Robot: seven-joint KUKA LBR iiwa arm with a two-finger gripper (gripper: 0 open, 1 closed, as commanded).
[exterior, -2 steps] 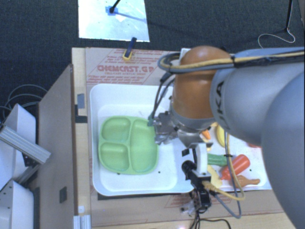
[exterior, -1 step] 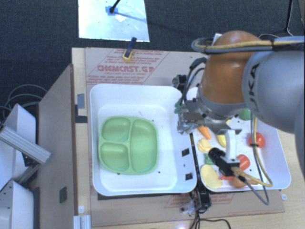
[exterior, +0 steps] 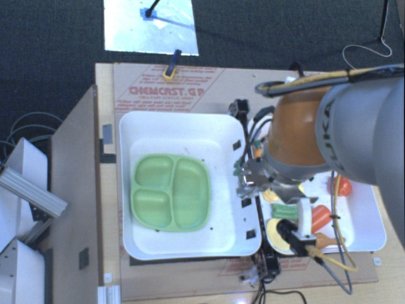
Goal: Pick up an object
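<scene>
Reaching in from the right, the grey arm [exterior: 370, 128] with its orange band [exterior: 296, 135] is seen hanging over the inner side of the right bin [exterior: 374, 234], and much of that bin is covered by it. The gripper [exterior: 245, 183] is placed low at the wrist's left edge, just above the strip where the two bins meet. It is largely hidden beneath the wrist, so whether it is spread or pressed together cannot be told, nor whether anything is pinched in it. Several small things are scattered in the uncovered part of the right bin. A yellow piece [exterior: 272, 196] is found just beside the gripper, and a green piece [exterior: 286, 211] is laid close below that. A pale yellow round piece [exterior: 273, 234] is set near the bin's front corner. An orange tapered piece [exterior: 321, 217] is tilted further right, with a tan piece [exterior: 324, 239] just beneath it. A red-orange piece [exterior: 342, 186] is partly tucked under the arm's edge. The left bin [exterior: 183, 123] is occupied by a light green divided tray [exterior: 171, 192], which is laid flat near its middle, well apart from the gripper. Both bins are borne on a cardboard sheet [exterior: 168, 84] printed in red.
</scene>
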